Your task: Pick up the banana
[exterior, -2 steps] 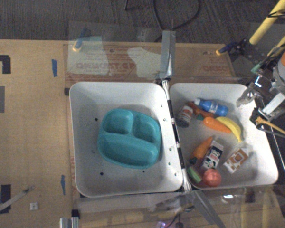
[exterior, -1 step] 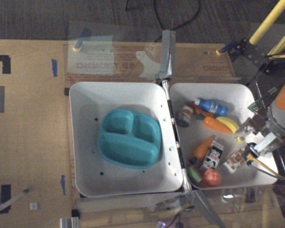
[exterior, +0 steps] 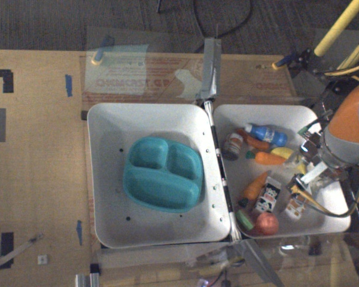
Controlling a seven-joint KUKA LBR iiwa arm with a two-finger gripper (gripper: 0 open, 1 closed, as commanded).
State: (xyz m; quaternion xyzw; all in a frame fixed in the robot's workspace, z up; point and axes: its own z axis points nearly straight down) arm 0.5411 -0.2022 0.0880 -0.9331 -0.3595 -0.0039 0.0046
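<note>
Camera view gives me the banana (exterior: 283, 153), a short yellow curve in the right bin (exterior: 275, 110), at 3 o'clock of the orange carrot (exterior: 268, 158). Whether my gripper (exterior: 305, 177), at its 4 o'clock, has its fingers spread, I cannot tell.

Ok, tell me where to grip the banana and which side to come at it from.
The banana lies in the right bin, partly tucked under the gripper, its left end touching the orange carrot. Probably best to grip across its narrow width at the visible yellow middle, coming straight down from above, since the carrot and blue bottle crowd its sides.
</note>
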